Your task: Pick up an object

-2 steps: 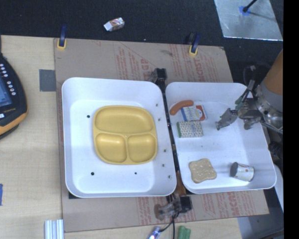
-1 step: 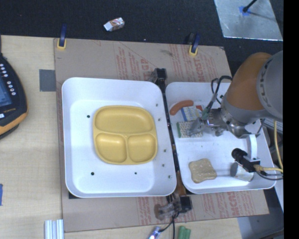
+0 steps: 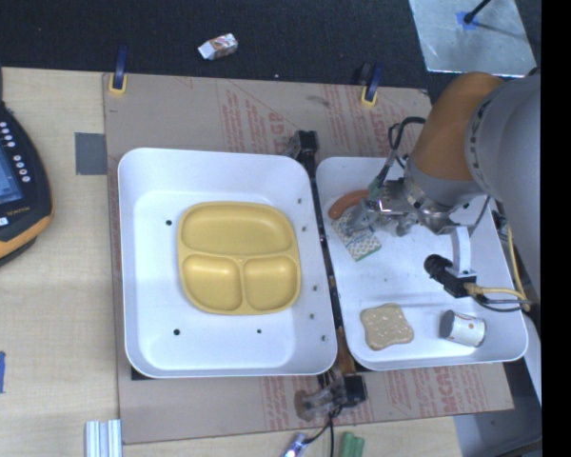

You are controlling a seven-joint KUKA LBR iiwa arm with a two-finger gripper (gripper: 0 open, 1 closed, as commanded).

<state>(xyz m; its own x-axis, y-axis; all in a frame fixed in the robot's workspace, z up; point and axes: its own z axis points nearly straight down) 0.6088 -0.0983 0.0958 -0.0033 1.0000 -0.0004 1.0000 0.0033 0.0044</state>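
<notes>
A wooden bench [image 3: 48, 350] is covered by a cardboard sheet [image 3: 219, 112], on which two white bins [image 3: 143, 255] are set side by side; a teach pendant [image 3: 5, 188] is laid at the left.

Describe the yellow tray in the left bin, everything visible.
The yellow tray looks like matte moulded plastic, rounded-rectangular, with three compartments: one wide along the far side, two smaller side by side at the near side. It lies flat, right way up, about mid-floor of the left bin, touching nothing else. Compartments hold nothing.

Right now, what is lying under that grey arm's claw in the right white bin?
Under the gripper lie a small green-patterned square pad and an orange-brown sausage-shaped piece, its right end hidden beneath the arm. Anything else below is covered.
</notes>
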